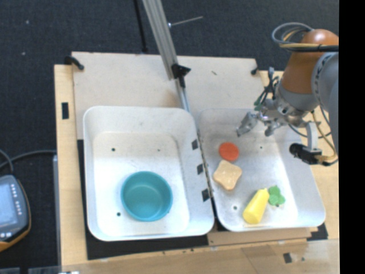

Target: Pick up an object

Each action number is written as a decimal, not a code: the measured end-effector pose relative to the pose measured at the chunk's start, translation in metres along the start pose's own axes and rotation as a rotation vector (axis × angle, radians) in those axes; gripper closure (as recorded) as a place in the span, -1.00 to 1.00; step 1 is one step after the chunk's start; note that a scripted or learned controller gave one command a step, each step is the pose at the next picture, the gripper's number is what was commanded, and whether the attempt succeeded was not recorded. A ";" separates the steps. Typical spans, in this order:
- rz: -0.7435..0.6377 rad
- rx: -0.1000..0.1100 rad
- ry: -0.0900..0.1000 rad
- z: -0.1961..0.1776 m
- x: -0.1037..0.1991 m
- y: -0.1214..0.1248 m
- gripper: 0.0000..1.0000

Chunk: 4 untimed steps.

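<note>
Surface: we record a tan surface [125,81] bearing two shallow white bins side by side, on dark flooring.
Left bin: we find the left bin [97,124] holding a teal bowl [146,196], upright, toward the bin's 6 o'clock side.
Right bin: we find the right bin [302,187] holding four items, all lying loose on its floor.
Red disc: we note a small red disc [229,150] near the bin's centre, toward 9 o'clock.
Tan piece: we note a tan bread-like piece [227,176] just beside the red disc, at its 6 o'clock.
Yellow item: we note a yellow bottle-shaped item [256,205] lying tilted at the bin's 6 o'clock.
Green item: we note a small green item [276,196] touching the yellow item at its 2 o'clock.
Arm: we see the grey arm [302,67] with its orange band entering from 3 o'clock.
Pincer: we place the pincer [259,124] over the right bin's 12 o'clock end, fingers spread apart, with nothing between them.
Clearance: we judge the pincer apart from the red disc, which lies at its 7 o'clock.
Other: we note a metal pole [162,33] rising from 12 o'clock between the bins, and a handheld device [11,210] at 8 o'clock off the surface.
</note>
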State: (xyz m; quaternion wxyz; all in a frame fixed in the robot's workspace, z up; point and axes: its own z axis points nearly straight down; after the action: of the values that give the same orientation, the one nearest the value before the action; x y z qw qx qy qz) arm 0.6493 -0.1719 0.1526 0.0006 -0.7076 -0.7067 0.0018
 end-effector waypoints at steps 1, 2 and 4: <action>0.001 -0.003 -0.001 0.051 -0.001 0.000 -1.00; 0.002 -0.010 -0.002 0.037 -0.002 0.002 1.00; -0.003 -0.011 0.000 -0.073 0.001 -0.004 1.00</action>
State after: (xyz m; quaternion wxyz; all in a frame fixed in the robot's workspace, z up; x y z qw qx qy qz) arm 0.6459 -0.1709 0.2256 -0.0034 -0.7066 -0.7076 -0.0021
